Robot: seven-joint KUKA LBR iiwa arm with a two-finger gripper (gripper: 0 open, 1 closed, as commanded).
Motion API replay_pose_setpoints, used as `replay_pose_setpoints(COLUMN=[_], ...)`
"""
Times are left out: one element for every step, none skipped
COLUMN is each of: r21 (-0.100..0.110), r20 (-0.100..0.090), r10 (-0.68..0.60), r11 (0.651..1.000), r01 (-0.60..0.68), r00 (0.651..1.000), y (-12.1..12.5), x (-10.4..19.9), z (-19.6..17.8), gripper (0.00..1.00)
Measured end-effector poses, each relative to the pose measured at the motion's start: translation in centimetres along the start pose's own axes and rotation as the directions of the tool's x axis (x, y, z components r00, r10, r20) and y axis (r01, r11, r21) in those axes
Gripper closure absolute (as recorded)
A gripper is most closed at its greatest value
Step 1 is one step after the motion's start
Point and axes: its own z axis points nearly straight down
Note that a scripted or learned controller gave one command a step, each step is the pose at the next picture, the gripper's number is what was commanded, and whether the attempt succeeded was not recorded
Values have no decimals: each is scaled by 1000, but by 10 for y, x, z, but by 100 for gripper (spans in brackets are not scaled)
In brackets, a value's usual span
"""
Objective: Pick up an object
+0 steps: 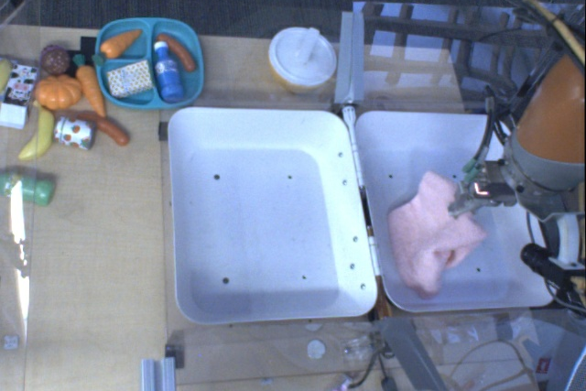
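Your pink cloth looks soft, light and floppy; pinch a raised fold near its top. I cannot tell the tool's state.

Single fixed camera above bench, angled down over both bins.

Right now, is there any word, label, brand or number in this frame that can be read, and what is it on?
No text can be read.
The small card at the bench's left edge bears print, too blurred to read.
The can has a patterned wrap, too small to read.
The blue bottle in the teal tray shows no legible label.
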Motion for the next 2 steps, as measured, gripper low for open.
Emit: replay_pose_setpoints(r21=[-17,-33], r20=[5,18], r10=[-88,-188], r11=[996,982], r01=[88,188], r00=[996,982], y=[27,9], x=[-44,-30], z=[105,107], gripper=[0,0])
